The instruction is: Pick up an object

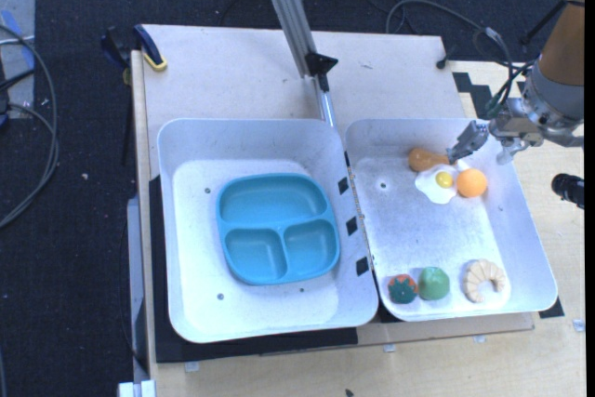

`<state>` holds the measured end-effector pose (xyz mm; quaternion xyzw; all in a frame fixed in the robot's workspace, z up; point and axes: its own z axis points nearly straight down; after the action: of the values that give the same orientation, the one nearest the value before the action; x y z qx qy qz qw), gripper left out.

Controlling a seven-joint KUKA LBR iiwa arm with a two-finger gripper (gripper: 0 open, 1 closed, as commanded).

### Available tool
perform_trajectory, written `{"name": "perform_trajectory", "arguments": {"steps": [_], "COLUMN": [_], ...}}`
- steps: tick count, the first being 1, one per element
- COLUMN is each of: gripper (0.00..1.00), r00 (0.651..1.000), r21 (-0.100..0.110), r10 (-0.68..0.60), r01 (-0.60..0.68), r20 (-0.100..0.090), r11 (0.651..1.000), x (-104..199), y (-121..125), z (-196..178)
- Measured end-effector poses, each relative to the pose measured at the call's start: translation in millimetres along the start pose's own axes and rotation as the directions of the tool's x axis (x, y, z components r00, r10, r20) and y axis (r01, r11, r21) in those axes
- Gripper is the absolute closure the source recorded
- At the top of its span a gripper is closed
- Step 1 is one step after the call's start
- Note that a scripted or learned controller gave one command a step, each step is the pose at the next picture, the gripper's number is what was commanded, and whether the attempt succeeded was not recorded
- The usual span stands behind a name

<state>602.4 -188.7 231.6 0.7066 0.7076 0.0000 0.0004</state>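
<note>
Arm (558, 79) enters from right (wrist bent), hand (468, 142) lowered.

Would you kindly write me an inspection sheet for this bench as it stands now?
Surface: pale bench bearing left bin and right bin.
Job's things: right bin holds fried egg, orange ball, brown piece, strawberry, green piece, croissant.
Clutter: blue divided tray in left bin.
Gripper: gripper above the right bin's far side, near the egg; nothing seen held.
Cables: loops on the dark floor, left and behind the bench.
Surroundings: metal pole slanting over the bench.
</note>
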Motion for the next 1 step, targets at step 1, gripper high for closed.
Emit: {"name": "perform_trajectory", "arguments": {"steps": [1], "gripper": [0.00], "r00": [1.000], "r21": [0.004], "r10": [0.002], "r01": [-0.002], "r20": [-0.001], "r11": [1.000], "x": [3.3], "y": [-5.6], "z": [44.7]}}
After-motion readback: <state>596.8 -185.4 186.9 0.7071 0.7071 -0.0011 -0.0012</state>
